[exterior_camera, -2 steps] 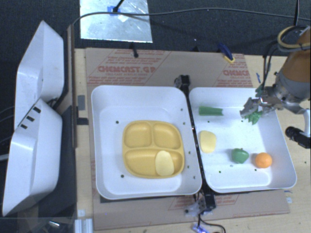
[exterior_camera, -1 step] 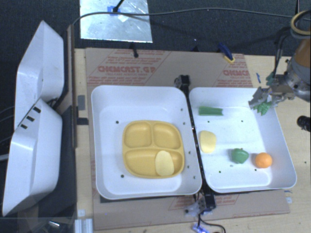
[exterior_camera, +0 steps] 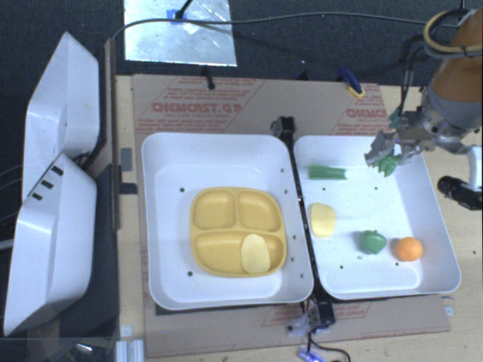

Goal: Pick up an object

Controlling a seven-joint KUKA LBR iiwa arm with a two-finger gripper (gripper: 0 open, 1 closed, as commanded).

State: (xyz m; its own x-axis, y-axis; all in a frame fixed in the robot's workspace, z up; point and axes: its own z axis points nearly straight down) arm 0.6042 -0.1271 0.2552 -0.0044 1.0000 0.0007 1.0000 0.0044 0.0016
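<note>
My gripper (exterior_camera: 386, 159) hangs over the far part of the right bin (exterior_camera: 434, 225), reaching in from the right. A small green piece (exterior_camera: 389, 166) shows between its fingertips, and the gripper is shut on it. On the bin floor lie a long green vegetable (exterior_camera: 327, 173), a pale yellow lump (exterior_camera: 323, 219), a green pepper-like toy (exterior_camera: 372, 241) and an orange ball (exterior_camera: 408, 249). The long green vegetable is just left of the gripper.
The left bin (exterior_camera: 170, 202) holds a yellow divided plate (exterior_camera: 226, 236) with a pale yellow oval (exterior_camera: 256, 253) in its near right compartment. A black clamp (exterior_camera: 285, 127) sits where the bins meet. White housings (exterior_camera: 53, 187) stand at the left.
</note>
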